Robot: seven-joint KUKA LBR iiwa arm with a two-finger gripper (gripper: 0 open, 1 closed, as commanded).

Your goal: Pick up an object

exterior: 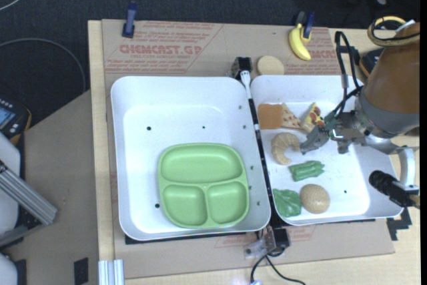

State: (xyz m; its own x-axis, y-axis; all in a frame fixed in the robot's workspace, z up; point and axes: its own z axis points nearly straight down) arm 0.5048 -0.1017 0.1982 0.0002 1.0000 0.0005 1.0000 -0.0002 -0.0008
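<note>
Green tray point(202, 183) lies in left bin point(133, 110). Gripper point(312, 140) hangs spread and empty over right bin point(353, 177), croissant point(285, 147) at nine o'clock.

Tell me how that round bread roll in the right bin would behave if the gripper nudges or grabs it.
The bread roll looks rounded, so a nudge would probably roll it toward the green leaf beside it. It seems smooth, so the fingers may slip off.
</note>
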